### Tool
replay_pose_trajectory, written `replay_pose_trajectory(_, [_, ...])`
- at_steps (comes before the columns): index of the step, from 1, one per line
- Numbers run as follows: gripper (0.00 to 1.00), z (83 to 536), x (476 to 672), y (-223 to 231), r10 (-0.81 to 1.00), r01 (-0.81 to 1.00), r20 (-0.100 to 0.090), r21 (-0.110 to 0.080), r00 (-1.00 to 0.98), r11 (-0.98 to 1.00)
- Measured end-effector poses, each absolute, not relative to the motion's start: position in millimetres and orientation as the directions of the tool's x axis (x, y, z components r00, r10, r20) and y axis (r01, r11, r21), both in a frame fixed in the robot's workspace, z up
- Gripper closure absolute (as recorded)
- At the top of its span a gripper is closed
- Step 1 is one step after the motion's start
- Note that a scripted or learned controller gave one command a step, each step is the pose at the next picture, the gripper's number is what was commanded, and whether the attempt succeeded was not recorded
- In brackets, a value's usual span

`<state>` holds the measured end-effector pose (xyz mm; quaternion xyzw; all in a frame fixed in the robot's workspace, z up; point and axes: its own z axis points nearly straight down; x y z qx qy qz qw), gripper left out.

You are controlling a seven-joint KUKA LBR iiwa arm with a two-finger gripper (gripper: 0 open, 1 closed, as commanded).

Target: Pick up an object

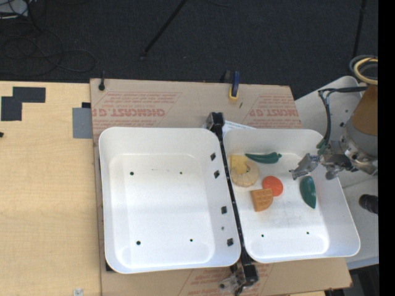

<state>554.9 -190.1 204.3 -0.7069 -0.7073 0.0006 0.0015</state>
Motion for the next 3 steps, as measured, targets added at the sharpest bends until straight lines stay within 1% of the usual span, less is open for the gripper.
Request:
replay_pose_trajectory(1, [0.00,106.6,575.8,-133.4,1.000,1.000,0.005,-0.010,-0.005,0.005])
replay_pose_trajectory(2, [1.00,121.8,575.7,-137.6,1.000,1.000,0.002,-0.006,0.000,0.000])
replay_pose_trajectory(3, [1.00,191.6,587.1,-46.1,1.000,1.000,0.004,0.004,-0.009,0.009])
